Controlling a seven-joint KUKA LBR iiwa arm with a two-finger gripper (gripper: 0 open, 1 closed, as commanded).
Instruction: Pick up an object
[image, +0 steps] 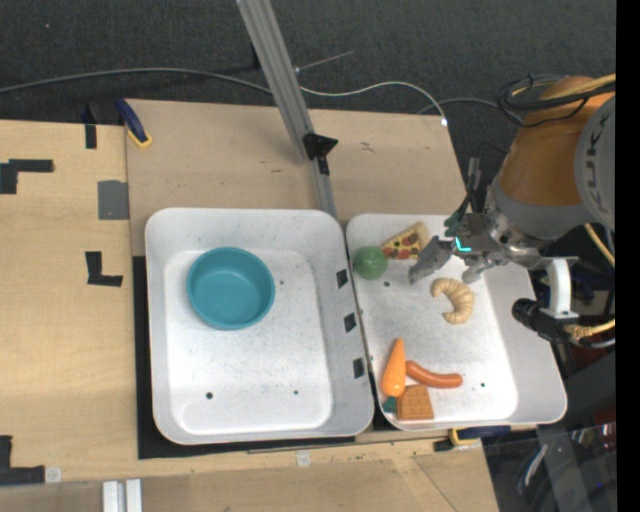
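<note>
Nothing was lifted yet: the hand (452, 262) hung open and empty over the right bin (500, 400), the croissant (456, 299) just below at six o'clock, the pizza slice (405, 242) at ten o'clock, so the grasp remained.

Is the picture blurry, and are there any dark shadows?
Camera view: fairly sharp, evenly lit; small soft shadows beside the blue bowl and croissant; the end effector looks slightly smeared, with a tiny cyan glow above it.

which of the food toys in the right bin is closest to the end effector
The croissant, lying just below the end effector. The pizza slice is next nearest; the green ball, carrot and sausage lie farther off.
</note>
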